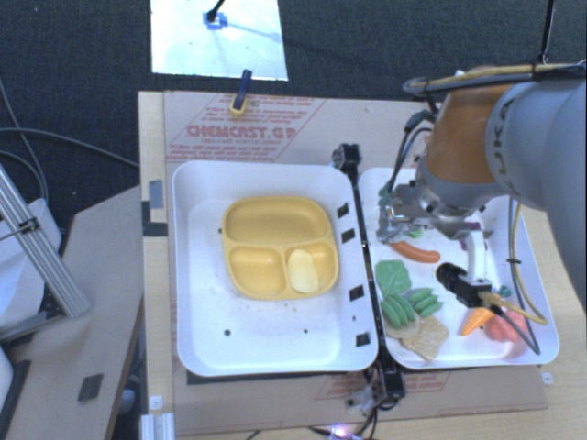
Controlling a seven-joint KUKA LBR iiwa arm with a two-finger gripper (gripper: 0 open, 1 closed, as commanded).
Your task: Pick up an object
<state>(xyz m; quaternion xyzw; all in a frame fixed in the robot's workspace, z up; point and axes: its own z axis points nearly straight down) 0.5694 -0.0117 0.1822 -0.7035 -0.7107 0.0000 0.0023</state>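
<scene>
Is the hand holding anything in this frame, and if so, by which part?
Cannot be told: the hand sits low in the right bin, just above the orange sausage, with nothing visibly between its fingers.

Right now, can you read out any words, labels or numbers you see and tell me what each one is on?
"CHEMCAST. GP", in red, on the brown protective sheet under the two white bins.
Smaller red lines above and below that word: too blurred to read.
Grey lettering on the arm's wrist: seen at an angle, not readable.
</scene>
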